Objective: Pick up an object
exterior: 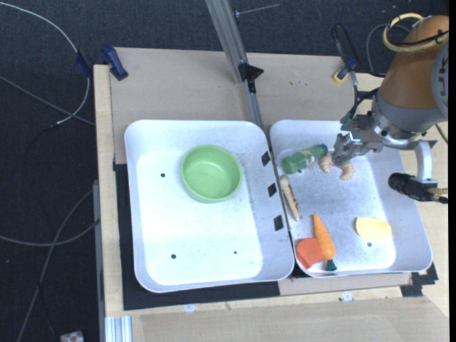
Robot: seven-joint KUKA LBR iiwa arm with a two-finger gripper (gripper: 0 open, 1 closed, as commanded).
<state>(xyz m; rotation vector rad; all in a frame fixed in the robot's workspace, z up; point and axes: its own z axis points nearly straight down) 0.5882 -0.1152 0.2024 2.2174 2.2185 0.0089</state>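
Tan, knobbly toy [335, 167] in the right bin [399, 212], beneath the tool [347, 148]; grip unclear.

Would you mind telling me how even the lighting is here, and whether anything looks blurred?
Camera view: soft, even light on both white bins, no harsh glare; the round green bowl casts only a faint shadow; the gripper and the small beige item beneath it look slightly soft.

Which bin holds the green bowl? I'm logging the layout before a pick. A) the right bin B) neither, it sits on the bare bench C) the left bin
C: the green bowl sits in the left bin, while the carrot lies in the right bin.
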